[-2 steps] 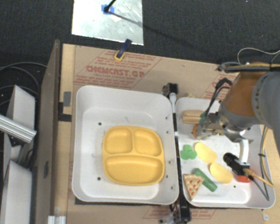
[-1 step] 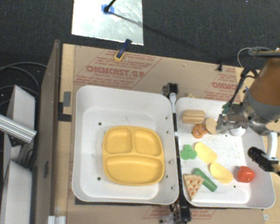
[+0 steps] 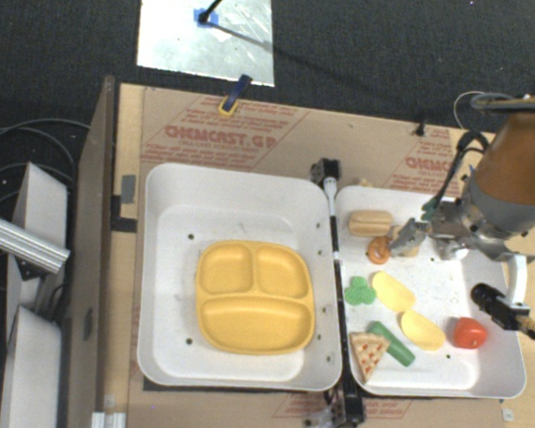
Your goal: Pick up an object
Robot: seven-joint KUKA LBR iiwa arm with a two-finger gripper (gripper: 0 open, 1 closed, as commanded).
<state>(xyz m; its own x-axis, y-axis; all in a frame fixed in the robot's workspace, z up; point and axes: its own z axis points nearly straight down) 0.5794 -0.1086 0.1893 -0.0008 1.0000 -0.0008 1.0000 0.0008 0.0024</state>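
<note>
The pincer (image 3: 406, 239) hangs low in the right bin (image 3: 506, 372), just beside the orange round toy (image 3: 378, 251) and bun (image 3: 370, 222); how far it is spread I cannot tell

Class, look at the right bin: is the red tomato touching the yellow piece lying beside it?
Apart. The camera view shows a strip of white bin floor between the red tomato and the yellow piece.

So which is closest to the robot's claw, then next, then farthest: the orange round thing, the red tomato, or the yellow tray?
From the gripper:
1. Orange round thing, right beside it in the right bin.
2. Red tomato, lower down by that bin's right side.
3. Yellow tray, over in the left bin.
</note>
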